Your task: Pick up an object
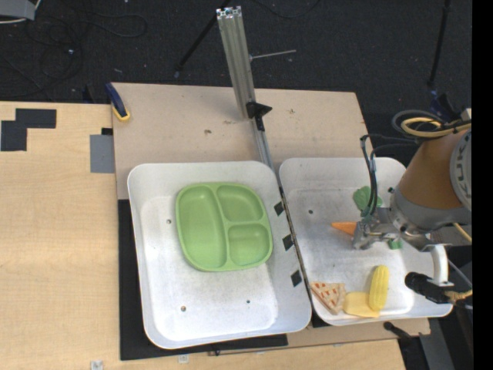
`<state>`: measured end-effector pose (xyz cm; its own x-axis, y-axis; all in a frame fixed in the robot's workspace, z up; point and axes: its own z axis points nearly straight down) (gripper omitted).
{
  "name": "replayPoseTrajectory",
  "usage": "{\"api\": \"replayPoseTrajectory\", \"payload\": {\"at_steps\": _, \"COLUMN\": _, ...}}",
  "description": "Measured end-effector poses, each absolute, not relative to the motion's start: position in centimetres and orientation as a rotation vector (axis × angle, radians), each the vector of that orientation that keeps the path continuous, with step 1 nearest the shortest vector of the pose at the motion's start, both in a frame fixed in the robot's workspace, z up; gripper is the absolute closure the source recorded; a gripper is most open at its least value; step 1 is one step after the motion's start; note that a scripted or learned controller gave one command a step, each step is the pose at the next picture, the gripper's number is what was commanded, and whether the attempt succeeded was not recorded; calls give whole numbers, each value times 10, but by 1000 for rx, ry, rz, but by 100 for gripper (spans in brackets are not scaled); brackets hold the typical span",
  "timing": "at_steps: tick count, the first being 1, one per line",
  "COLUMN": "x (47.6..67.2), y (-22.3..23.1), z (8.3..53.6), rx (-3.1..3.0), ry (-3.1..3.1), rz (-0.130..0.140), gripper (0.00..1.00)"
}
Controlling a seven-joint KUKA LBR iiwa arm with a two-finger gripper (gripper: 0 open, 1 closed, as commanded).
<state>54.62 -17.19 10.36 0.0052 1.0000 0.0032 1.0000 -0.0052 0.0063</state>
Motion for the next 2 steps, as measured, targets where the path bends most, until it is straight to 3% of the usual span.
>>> {"api": "replayPoseTrajectory", "payload": {"at_steps": 2, "x": 531, "y": -167, "z": 217, "rx": 2217, "ry": 2222, "rz": 3, "gripper": 100}}
